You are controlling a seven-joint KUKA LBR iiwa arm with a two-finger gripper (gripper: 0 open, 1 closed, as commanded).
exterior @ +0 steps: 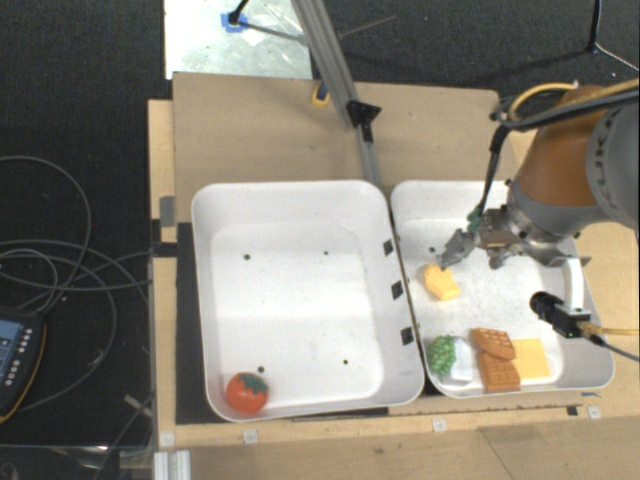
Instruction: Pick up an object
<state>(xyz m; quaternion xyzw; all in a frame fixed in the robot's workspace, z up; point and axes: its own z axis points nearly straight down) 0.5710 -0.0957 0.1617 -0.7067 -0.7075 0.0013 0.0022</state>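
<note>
The hand (476, 250) hangs over the right bin (600, 373), reaching in from the right on the grey arm (600, 178) with its orange band. Its fingers are spread, one dark fingertip (452, 249) angled down just above a yellow chunk (442, 284), nothing held between them. Below that, toward the bin's near edge, a green piece (441, 350) sits beside two brown waffle-like pieces (495, 358) and a flat yellow slice (531, 359). Across in the left bin (300, 208), a red tomato (246, 392) rests alone in the near-left corner. Both bins lie on the brown desk (420, 128).
</note>
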